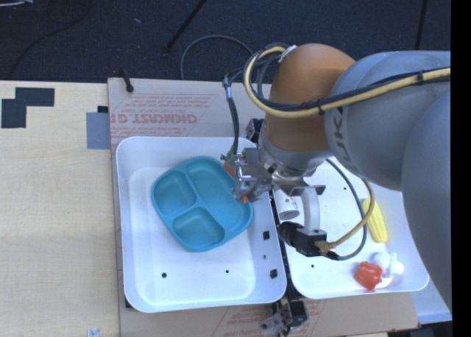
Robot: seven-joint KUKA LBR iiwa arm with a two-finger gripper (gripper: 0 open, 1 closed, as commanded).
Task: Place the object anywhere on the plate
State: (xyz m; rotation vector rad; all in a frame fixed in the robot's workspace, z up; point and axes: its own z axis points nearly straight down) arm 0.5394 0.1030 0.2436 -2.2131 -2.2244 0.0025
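seemingly unfinished, judging by the plate alone. blue three-compartment plate lying tilted in the left bin, all three wells bare as far as can be seen. gripper down at the plate's right rim, over the divide between the two bins, under the arm's orange band. small reddish scrap just beside the gripper, at the plate's upper right edge; possibly the object to be placed, possibly part of the tool. too small and too crowded to say, and impossible to tell whether touching the plate or above it.

over in the right bin: a yellow corn-like piece near the far wall, an orange-red lump touching or just beside a white item in the corner. any of these could equally be the object meant, none of them on the plate.

left to do, on that reading: getting one thing onto the blue surface and letting go.

open or closed state of the gripper: cannot tell, with the wrist and the big grey arm covering it from above. also hidden: much of the right bin's floor and the plate's rightmost edge.
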